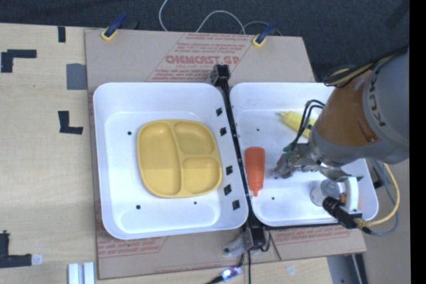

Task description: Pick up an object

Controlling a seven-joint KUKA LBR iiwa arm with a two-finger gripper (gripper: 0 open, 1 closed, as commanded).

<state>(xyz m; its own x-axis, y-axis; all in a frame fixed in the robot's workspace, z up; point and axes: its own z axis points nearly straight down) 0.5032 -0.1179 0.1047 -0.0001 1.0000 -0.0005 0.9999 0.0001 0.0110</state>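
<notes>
An orange carrot-shaped object [255, 169] lies along the left side of the right bin [266, 211]. A yellow object [291, 120] rests near the bin's back, partly behind the arm. My gripper [285, 166] hangs low in the right bin, just right of the orange object, under the grey and orange wrist. Nothing shows between its tips, and its fingers are too small and dark to read.
The left bin [113, 143] holds a yellow divided plate [178, 157]. A black divider [229, 136] runs between the bins. Clamps and a white cable sit at the cardboard's back edge. The arm's body covers the right bin's right side.
</notes>
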